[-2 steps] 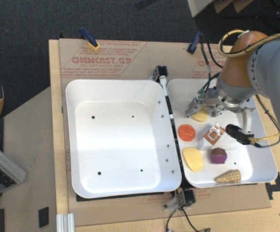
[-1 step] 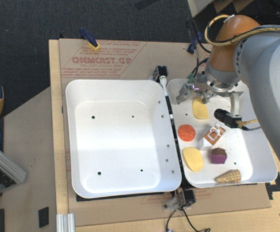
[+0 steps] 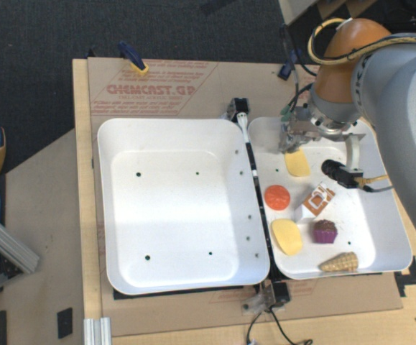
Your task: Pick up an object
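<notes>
The grey arm [image 3: 391, 85] reaches over the right bin [image 3: 391, 254], its gripper [image 3: 294, 141] low at the far end, just above a pale yellow block [image 3: 298, 164]; whether the claw is spread or pressed together, I cannot tell. That block lies near the dividing wall, so a descent slightly off could nudge it aside or close on nothing. The orange ball [image 3: 277, 197] just beyond might roll if bumped.

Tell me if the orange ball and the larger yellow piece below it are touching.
Apart. In the camera view, a strip of white bin floor shows between the orange ball and the larger yellow piece in the right bin.
</notes>
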